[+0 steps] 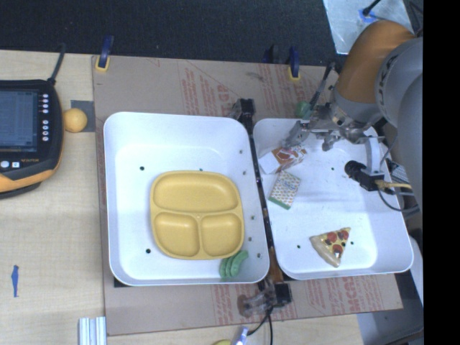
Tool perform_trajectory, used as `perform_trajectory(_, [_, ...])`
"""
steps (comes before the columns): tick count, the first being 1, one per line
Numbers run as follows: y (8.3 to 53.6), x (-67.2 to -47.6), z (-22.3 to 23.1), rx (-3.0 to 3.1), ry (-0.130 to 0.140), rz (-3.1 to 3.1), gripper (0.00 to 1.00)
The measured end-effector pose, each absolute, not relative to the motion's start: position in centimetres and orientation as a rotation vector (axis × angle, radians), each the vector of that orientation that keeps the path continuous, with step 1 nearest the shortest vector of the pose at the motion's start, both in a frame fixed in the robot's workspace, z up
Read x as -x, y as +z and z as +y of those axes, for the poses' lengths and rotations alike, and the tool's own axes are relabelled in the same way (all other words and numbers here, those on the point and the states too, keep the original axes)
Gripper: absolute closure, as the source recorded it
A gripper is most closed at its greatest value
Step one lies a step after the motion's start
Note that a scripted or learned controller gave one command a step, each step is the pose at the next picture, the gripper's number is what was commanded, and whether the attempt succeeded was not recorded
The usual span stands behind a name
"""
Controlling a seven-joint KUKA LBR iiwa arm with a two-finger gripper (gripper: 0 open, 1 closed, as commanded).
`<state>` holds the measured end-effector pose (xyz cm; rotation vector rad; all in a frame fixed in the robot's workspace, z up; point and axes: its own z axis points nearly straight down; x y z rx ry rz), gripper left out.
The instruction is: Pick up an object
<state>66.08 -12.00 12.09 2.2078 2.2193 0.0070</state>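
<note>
My gripper hangs over the back of the right bin, its two fingers spread apart with nothing between them. Just below its left finger a small red and orange packet lies on a white card. A green-patterned white packet sits a little nearer, by the bin's left wall. Towards the front of that bin is a toy pizza slice. In the left bin lies a yellow divided plate, with a small green object at the front right corner.
The grey arm with its orange band comes in over the right bin's back right corner, trailing black cables. A teach pendant and a yellow ball lie left of the bins. Blue clamps hold the cardboard's back edge.
</note>
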Motion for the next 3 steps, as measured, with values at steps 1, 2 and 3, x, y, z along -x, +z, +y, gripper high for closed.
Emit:
perform_trajectory(1, [10.8, -66.2, -10.4, -2.208, 0.011, 2.214, 0.00])
perform_trajectory(2, [12.1, -66.4, -10.5, -2.202, 0.015, 2.216, 1.00])
perform_trajectory(3, [12.1, -66.4, -10.5, -2.202, 0.015, 2.216, 0.00])
